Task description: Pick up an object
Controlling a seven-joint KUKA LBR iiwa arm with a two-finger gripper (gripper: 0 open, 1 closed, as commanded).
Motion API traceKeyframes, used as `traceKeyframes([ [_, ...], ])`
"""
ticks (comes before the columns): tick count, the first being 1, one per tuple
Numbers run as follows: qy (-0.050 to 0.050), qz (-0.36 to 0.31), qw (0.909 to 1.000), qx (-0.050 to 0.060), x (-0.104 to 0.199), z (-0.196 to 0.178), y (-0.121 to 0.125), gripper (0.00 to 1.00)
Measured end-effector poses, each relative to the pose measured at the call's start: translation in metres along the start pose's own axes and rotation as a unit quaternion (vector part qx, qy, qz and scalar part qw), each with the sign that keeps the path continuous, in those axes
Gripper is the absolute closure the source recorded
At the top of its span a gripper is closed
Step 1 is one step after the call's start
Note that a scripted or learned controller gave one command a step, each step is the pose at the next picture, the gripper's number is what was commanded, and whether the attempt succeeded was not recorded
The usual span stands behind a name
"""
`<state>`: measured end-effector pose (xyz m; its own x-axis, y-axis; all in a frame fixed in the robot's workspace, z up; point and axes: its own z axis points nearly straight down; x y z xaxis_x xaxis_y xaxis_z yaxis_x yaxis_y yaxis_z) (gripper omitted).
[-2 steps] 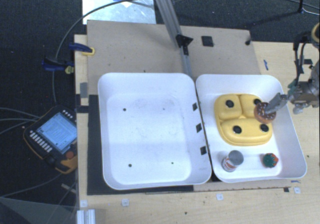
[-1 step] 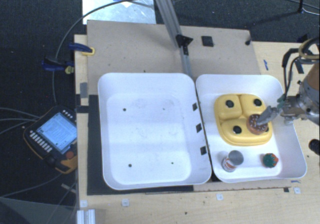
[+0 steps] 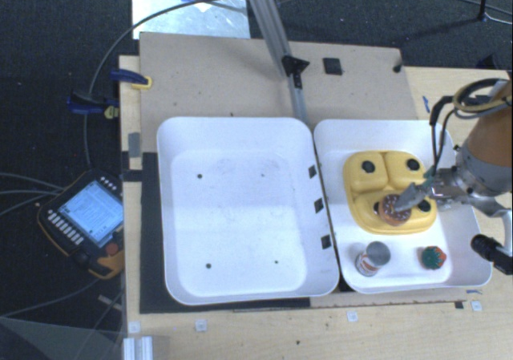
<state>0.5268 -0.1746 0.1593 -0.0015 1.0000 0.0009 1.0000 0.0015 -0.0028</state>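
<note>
No legible writing or brand on any item. Right bin point(image 3: 461, 274) held a yellow moulded toy point(image 3: 377, 178) with dark spots, a small silver-topped can point(image 3: 373, 258) near the front wall, and a small green-and-red ball point(image 3: 434, 256) beside it. Left bin point(image 3: 232, 206) showed bare white floor. Arm came in from the right, wrist angled down and leftward; gripper point(image 3: 398, 204) sat over the toy's front part, by a brownish round piece. Finger state could not be told.

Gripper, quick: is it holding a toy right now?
Gripper: over the yellow toy in the right bin; open or shut, cannot be told.
</note>
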Motion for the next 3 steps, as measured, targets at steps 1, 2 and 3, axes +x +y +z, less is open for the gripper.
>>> traceKeyframes([
  [1,-0.002,-0.002,1.0000,-0.008,0.000,0.028,0.007,0.00],
  [2,0.000,-0.001,1.0000,-0.008,0.001,0.018,0.008,1.00],
  [3,-0.002,-0.001,1.0000,-0.004,-0.004,-0.027,0.012,1.00],
])
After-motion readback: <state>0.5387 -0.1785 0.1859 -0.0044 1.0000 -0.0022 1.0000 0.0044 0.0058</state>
